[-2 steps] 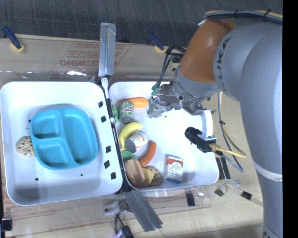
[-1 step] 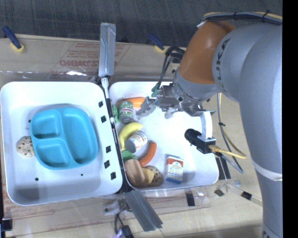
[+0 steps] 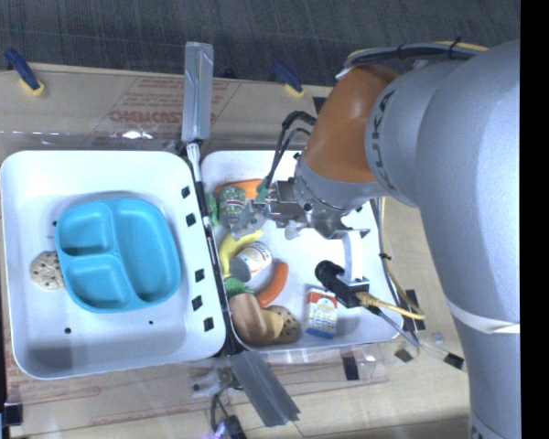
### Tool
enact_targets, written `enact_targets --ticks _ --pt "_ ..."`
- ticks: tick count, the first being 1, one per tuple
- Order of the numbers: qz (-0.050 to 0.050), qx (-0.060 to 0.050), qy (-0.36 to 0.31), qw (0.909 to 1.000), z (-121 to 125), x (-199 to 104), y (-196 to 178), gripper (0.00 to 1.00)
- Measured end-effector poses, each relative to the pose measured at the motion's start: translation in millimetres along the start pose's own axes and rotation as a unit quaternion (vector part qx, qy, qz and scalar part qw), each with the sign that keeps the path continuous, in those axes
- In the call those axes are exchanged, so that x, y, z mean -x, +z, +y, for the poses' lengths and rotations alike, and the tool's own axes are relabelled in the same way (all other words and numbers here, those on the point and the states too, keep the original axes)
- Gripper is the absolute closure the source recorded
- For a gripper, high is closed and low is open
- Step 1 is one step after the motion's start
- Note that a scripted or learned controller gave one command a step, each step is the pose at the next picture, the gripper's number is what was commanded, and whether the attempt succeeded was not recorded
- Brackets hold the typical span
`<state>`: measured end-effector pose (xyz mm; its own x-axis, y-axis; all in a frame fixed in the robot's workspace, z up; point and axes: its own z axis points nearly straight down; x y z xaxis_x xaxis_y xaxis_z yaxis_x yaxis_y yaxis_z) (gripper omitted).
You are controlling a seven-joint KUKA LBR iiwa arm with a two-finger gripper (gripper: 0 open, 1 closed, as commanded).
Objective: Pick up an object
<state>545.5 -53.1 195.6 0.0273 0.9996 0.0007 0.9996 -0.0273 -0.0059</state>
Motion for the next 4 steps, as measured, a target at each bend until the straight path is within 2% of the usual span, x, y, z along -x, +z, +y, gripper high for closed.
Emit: enact_targets --ticks 1,2,3,4 --pt "0.000 0.001 0.096 0.9954 14 -17 5 0.00" --pt "0.000 -0.001 0.025 0.9997 -20 39 83 0.00" --pt "0.000 0.000 0.023 0.9997 -19 38 72 1.00" --pt "-0.001 0.003 -0.083 0.9965 50 54 28 1.00"
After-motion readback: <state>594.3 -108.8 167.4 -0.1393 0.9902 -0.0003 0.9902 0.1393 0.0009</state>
